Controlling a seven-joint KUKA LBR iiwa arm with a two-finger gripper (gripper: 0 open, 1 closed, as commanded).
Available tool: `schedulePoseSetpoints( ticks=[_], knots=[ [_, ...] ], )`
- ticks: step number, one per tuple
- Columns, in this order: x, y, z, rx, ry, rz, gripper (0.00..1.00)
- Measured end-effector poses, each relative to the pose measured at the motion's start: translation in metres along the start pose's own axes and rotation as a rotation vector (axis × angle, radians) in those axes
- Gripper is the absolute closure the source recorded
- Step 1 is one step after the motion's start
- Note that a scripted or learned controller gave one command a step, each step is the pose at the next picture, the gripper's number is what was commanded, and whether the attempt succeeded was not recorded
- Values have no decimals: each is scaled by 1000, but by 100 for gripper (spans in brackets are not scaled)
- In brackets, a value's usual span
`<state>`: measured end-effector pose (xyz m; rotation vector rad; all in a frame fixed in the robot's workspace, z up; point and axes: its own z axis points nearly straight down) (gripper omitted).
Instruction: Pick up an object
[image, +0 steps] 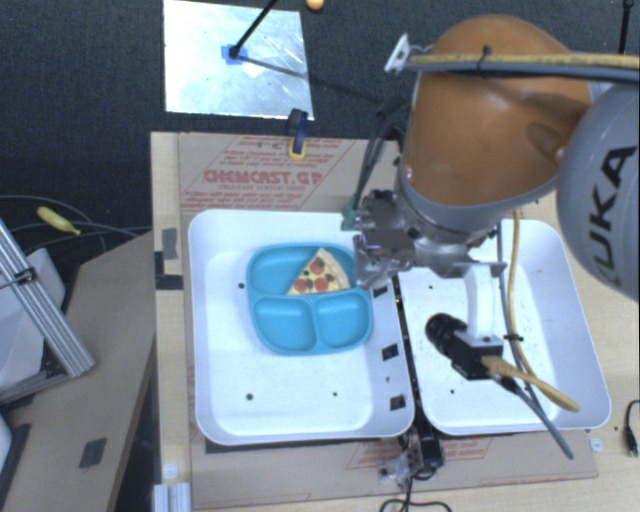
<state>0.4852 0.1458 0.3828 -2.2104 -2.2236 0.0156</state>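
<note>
arm (500, 120) partly hiding gripper (372, 262), pizza (318, 274) in blue tray (300, 325)

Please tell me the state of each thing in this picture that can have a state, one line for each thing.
Plate: right way up, lying flat in the left bin.
Pizza slice: lying flat in the plate's upper compartment, with its tip pointing to the far side.
Gripper: low at the plate's right rim, close beside the pizza slice; I cannot tell whether it grips anything.
</note>
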Motion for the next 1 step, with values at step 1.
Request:
schedulePoseSetpoints(
  ticks=[1],
  knots=[
    [23,1,-4,-14,4,0,100]
  ],
)
